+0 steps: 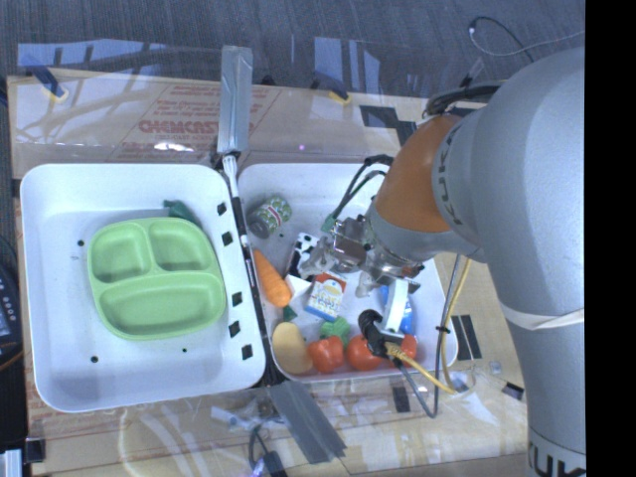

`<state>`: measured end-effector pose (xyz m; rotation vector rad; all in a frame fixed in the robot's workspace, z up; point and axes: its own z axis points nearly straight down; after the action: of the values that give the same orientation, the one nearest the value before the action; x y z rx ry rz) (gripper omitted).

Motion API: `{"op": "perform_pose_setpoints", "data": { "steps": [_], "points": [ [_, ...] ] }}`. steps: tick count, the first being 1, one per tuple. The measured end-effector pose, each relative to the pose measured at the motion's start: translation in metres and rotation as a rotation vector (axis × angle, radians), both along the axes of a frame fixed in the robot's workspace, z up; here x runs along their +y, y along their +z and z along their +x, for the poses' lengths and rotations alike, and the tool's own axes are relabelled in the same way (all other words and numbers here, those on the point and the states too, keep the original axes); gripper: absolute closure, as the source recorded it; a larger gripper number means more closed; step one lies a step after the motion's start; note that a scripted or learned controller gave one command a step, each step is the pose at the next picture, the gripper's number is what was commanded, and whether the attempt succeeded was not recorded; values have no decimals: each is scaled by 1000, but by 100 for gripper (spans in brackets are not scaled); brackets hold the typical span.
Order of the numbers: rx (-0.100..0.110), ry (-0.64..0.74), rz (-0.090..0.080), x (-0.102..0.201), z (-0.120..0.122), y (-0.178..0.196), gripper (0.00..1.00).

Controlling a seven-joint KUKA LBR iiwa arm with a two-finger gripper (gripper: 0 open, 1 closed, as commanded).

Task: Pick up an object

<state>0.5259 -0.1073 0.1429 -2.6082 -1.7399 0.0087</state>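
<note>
The right bin (298, 177) holds a jumble of toy food. An orange carrot (270, 278) lies along its left wall, and a small grey-green can (268, 214) stands behind it. A black-and-white object (304, 251) and a little white carton (326, 297) sit mid-bin. Two red tomatoes (328, 355) and a pale yellow piece (289, 344) rest at the front, with a blue-and-white bottle (397, 311) to the right. My gripper (345, 253) hangs low over the middle of the pile, just above the carton, with the grey arm and orange band behind it.
The left bin (50, 266) carries a green divided plate (156, 276) with a dark green item (179, 209) at its far edge. A divider with black clips (237, 266) separates the bins. A yellow cable (437, 376) loops over the right bin's front corner.
</note>
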Motion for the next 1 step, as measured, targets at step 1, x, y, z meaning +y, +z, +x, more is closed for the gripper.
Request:
{"op": "perform_pose_setpoints", "data": {
  "steps": [1],
  "points": [
    [-5, 96, 2, -7, -49, -51, 0]
  ]
}}
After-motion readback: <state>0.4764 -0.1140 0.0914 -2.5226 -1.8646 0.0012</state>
